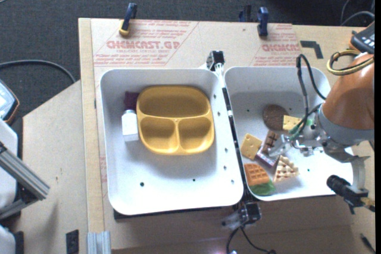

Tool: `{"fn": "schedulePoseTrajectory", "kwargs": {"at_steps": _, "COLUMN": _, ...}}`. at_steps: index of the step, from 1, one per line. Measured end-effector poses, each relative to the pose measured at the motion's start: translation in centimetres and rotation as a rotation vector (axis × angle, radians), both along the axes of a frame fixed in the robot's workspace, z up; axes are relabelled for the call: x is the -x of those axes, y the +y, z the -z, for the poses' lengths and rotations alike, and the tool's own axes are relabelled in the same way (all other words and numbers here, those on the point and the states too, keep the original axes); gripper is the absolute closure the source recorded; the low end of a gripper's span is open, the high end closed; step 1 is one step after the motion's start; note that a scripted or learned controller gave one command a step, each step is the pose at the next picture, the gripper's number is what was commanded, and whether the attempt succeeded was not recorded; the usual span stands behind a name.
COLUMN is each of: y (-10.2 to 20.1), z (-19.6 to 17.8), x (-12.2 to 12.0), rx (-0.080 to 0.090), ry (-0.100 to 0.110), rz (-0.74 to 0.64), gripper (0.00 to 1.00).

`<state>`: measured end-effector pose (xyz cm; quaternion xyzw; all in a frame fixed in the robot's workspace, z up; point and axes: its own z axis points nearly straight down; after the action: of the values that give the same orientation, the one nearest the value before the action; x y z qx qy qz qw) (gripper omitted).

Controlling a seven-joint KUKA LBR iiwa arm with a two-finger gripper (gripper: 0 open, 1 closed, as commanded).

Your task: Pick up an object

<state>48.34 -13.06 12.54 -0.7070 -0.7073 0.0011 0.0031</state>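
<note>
Gripper (284,144) was low over the toy food pile in the right bin (250,83); can't tell finger state, wrist hardware hid it.

Target looked like the dark brown block (271,140) at the gripper's 9 o'clock, with the cheese wedge (251,145) beside it and the waffle (256,173) at 7. Best to centre on one piece and clear its neighbours before closing.

arm (351,110): orange band | grey wrist | black cable looped above
</note>
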Motion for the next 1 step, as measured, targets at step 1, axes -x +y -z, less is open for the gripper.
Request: {"fn": "schedulePoseTrajectory", "kwargs": {"at_steps": 1, "y": 0.21, "z": 3.92, "x": -0.19, "rx": -0.004, "ry": -0.006, "rz": 0.0, "gripper": 0.0}}
